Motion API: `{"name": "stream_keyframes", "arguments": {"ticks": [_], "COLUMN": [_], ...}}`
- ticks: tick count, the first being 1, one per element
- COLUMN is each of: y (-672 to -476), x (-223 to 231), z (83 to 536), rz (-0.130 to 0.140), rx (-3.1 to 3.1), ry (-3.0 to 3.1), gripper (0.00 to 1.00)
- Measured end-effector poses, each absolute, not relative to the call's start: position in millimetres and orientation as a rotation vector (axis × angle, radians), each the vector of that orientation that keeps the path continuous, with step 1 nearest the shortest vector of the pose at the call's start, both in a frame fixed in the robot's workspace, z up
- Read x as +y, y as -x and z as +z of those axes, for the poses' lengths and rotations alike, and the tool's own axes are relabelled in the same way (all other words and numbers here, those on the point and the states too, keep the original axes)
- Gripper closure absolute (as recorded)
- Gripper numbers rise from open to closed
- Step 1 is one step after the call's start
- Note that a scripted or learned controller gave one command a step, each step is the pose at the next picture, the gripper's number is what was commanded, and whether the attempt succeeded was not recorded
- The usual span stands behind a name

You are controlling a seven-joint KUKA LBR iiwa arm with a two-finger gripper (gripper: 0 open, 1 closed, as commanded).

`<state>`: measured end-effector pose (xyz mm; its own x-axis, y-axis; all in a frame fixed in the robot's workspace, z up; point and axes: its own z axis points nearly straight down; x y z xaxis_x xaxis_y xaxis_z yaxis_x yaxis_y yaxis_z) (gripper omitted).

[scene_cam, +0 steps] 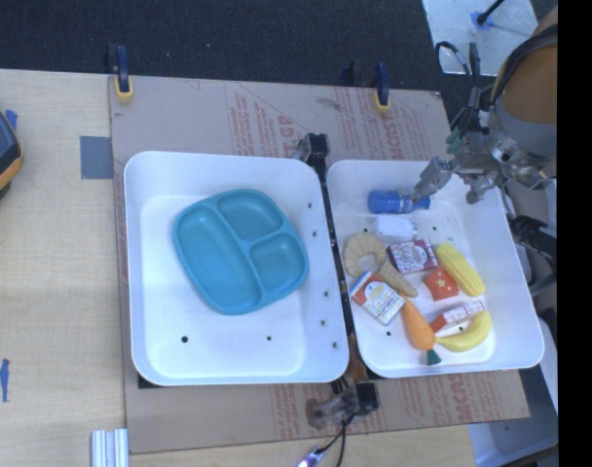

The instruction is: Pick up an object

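Reaching in from the right, the arm (530, 86) slants its jaws onto the blue cylinder (385, 201); grip unclear.

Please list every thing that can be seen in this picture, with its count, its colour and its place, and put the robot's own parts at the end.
Shallow plastic bins: 2, white, side by side on bench.
Divided plastic plate: 1, light blue, left bin.
Cylinder: 1, blue, right bin, far end.
Toy carrot: 1, orange, right bin, near end.
Toy banana: 1, yellow, right bin, near corner.
Toy corn cob: 1, yellow, right bin.
Small food packets: several, red and white, middle of right bin.
Clamps: 2, blue and yellow, far edge of board.
Gripper: 1, grey, beside the cylinder.
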<state>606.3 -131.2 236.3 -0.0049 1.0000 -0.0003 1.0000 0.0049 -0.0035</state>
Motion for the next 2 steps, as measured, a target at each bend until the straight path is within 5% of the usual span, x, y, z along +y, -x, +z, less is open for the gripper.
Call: {"name": "stream_keyframes", "arguments": {"ticks": [1,2], "y": [-575.0,-576.1], "x": [-188,-189], "z": [95,107], "rz": [0.0,0.001], "rx": [-2.227,-2.233], "ry": [2.222,2.219], "gripper": [0.0,1.0]}}
